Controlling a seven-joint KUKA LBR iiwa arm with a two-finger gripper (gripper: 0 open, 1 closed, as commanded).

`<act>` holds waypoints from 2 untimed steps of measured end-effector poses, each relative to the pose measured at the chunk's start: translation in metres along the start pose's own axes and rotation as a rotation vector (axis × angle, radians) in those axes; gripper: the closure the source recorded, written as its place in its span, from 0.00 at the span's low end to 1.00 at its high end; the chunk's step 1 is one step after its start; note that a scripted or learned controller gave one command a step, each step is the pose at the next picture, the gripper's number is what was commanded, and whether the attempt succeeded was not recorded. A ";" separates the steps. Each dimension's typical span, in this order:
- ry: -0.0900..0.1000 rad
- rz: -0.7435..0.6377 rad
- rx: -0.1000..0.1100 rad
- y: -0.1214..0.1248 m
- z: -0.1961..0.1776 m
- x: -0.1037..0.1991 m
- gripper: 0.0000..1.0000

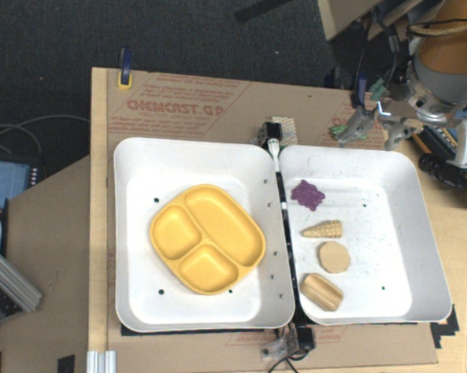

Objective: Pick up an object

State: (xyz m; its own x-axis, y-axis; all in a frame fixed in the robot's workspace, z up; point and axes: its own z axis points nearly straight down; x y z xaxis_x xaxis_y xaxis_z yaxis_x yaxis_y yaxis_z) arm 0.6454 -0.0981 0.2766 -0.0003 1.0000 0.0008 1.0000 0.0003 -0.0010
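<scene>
My fingers (371, 129) hang at the far right of the scene, above the far rim of the right bin (420, 233), just beyond its far-left corner. They stand spread apart, with nothing between them. My grey arm, with its orange band, comes in from the far right corner.

The things I could pick all lie in the left part of the right bin, in a loose line running from far to near. Farthest is a purple piece (307, 194) with a ragged outline. Nearer than that lies a small tan cone (323, 229) on its side, tip pointing left. Next comes a flat round tan disc (334, 257), and nearest of all a tan, log-like piece (322, 292) lying flat, close to the bin's near wall. None of them touches another.

The left bin (133, 215) holds a yellow divided plate (207, 238) with three compartments, sitting about in its middle. Both bins rest on a brown board (183, 104) on the counter.
</scene>
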 end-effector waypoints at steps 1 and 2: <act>0.002 0.002 0.009 -0.026 0.197 -0.004 0.00; -0.002 -0.001 -0.006 0.024 0.191 -0.007 0.00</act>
State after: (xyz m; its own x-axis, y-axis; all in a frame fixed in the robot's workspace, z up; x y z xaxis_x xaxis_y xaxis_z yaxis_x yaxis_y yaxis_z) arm 0.6688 -0.1046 0.0853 -0.0017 1.0000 -0.0010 1.0000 0.0017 0.0052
